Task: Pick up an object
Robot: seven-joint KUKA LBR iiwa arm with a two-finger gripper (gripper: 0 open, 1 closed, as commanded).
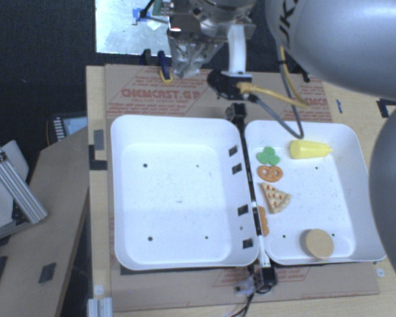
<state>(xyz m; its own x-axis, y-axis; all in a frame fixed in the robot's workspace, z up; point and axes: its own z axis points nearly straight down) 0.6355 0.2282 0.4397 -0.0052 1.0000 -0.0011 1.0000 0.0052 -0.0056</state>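
Observation:
The right bin (346, 190) holds several small toys. A green leafy piece (268, 156) lies near its left wall, with an orange pretzel shape (270, 173) and a pizza slice (276, 197) just below it. A yellow piece (309, 150) rests toward the back. A tan round disc (318, 243) sits near the front edge. A small orange piece (263, 222) lies against the divider. My gripper (187, 57) hangs high over the bench behind the left bin (175, 190), well away from all the toys.
The grey arm fills the upper right and overhangs the right bin's back corner. A yellow cable runs from the wrist down toward the yellow piece. Both bins sit on a cardboard sheet (152, 92).

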